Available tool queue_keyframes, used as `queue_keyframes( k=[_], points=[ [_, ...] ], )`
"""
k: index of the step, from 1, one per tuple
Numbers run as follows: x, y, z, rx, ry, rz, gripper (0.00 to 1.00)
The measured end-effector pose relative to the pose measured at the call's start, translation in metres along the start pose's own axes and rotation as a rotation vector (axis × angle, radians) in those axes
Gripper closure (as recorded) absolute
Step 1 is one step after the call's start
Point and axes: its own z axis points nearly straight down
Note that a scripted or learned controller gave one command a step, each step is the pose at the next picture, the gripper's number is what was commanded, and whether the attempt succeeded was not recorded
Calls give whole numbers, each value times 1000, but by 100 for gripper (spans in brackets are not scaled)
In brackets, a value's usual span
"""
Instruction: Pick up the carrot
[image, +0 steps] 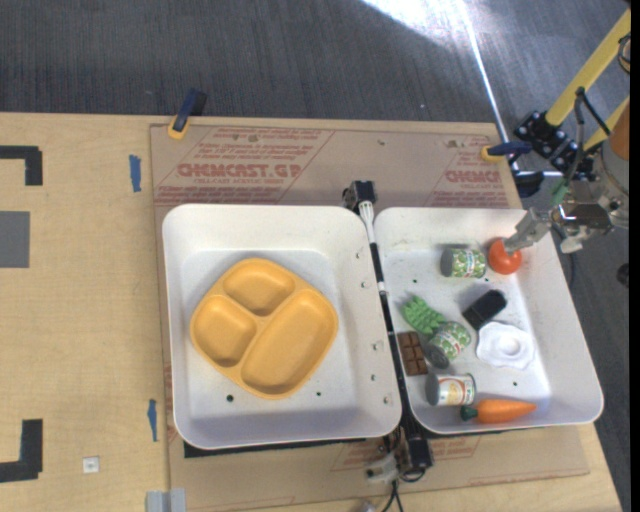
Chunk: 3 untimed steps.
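The carrot (503, 409) is orange with a small green end. It lies flat along the front wall of the right bin (570, 330), just right of a small can (452, 389). My gripper (545, 232) hangs over the far right corner of that bin, next to a red tomato (505, 257). It is well behind the carrot, and I see nothing held in it.
The right bin also holds a green-labelled can (463, 262), a black block (485, 306), a green leafy toy (422, 315), another can (450, 340), a brown bar (412, 352) and a white piece (503, 345). A yellow divided plate (263, 325) lies in the left bin (190, 240).
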Motion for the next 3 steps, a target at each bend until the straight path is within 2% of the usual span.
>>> queue_keyframes(
  k=[1, 2, 3],
  points=[
    [68, -78, 92, 4, 2, -29, 0],
    [147, -106, 67, 4, 3, -235, 0],
    [209, -106, 68, 1, 1, -97, 0]
  ],
)
